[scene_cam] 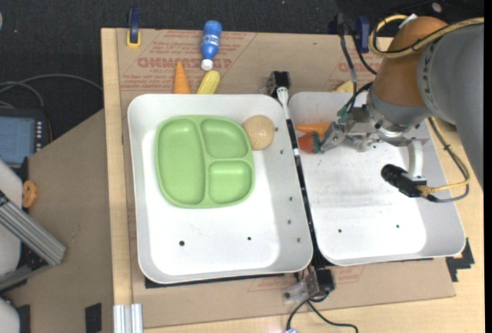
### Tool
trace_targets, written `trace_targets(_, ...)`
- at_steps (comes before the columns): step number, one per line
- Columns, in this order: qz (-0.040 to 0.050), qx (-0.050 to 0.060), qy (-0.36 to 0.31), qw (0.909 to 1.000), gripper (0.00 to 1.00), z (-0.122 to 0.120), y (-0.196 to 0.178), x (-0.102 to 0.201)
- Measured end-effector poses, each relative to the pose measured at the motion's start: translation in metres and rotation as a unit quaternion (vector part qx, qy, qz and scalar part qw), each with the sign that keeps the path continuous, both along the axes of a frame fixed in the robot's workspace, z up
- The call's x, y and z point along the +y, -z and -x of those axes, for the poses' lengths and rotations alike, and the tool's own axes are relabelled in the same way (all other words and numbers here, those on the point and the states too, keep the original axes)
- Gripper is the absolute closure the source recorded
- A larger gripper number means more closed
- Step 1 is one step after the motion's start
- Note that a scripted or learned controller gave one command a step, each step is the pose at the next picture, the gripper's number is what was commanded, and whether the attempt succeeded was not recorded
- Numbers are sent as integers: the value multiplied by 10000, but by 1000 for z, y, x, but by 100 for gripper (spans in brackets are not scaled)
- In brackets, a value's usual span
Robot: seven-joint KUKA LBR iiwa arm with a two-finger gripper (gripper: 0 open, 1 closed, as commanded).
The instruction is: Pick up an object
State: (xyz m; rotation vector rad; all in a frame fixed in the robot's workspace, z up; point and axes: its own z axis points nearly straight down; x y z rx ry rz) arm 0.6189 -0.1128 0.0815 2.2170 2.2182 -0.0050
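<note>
Hovering low over the right bin (430,239), end effector (332,138) at its upper left corner, pointing at an orange carrot (312,127) and a red piece (307,142) just beside it; cannot tell its state. Lying in the left bin (207,247): green divided plate (204,161), tan ball (259,131) touching its corner. Resting on the surface (115,193) beyond: blue bottle (210,44), corn (208,81).
</note>
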Motion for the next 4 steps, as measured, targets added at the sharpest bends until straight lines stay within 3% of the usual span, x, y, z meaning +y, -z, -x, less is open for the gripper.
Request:
trace_targets(1, -2, -7, 15, 10000, 0, 1, -4, -1)
trace_targets(2, 36, 128, -10, 9999, 0, -43, -3, 2)
trace_targets(3, 3, 7, 23, 10000, 0, -25, -5, 0)
trace_targets(4, -25, 111, -13, 9999, 0, -44, -1, -5)
